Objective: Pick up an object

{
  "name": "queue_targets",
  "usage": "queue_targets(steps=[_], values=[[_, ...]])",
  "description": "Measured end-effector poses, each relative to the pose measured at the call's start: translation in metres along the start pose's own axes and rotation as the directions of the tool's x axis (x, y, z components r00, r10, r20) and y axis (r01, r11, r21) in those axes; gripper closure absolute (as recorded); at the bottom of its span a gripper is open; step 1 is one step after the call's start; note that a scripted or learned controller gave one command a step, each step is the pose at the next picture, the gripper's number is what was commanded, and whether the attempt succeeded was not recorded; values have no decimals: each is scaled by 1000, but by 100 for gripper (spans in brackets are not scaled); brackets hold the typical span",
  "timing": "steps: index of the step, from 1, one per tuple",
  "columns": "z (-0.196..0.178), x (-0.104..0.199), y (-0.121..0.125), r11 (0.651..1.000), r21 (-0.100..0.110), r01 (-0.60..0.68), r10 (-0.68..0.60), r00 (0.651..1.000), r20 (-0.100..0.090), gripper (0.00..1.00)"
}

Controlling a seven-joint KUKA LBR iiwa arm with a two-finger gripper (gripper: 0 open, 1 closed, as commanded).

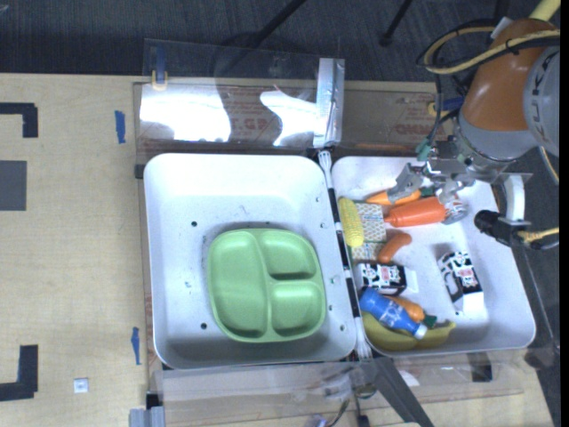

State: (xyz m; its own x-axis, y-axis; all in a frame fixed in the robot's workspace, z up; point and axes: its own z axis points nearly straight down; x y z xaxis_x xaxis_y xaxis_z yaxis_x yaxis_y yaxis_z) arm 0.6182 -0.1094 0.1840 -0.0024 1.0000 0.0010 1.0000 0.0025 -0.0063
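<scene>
Overhead view of the bench during the approach step of a pick. The gripper (pixel 416 178) hangs low over the far part of the right bin (pixel 511 318), directly above a cluster of toy foods, with the grey arm (pixel 511 87) and its orange band behind it. Whether the pincer is open or closed cannot be told from this view, and nothing is seen held. The likeliest target, judged from position, is the orange carrot (pixel 418 213), which lies just on the near side of the gripper, roughly crosswise. Taking this carrot as landmark: a yellow corn cob (pixel 352 221) lies just to its left against the bin wall; a smaller orange piece (pixel 393 244) lies just nearer the camera; two black-and-white cartons (pixel 385 277) (pixel 461 274) sit further toward the near rim; a blue bottle (pixel 388 313) and a yellow banana (pixel 404 336) lie nearest the rim. The left bin (pixel 178 194), holding a green divided tray (pixel 265 283), is well apart to the left. The next move probably calls for a short descent with the jaws straddling the carrot's narrow width, clear of its neighbours.
</scene>
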Motion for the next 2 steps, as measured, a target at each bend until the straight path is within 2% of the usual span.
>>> queue_targets(steps=[1, 2], values=[[23, -56, -53, 1000, -1, 8, -8, 1000, 0, 0], [93, -90, -87, 993, -6, 117, -117, 993, 0, 0]])
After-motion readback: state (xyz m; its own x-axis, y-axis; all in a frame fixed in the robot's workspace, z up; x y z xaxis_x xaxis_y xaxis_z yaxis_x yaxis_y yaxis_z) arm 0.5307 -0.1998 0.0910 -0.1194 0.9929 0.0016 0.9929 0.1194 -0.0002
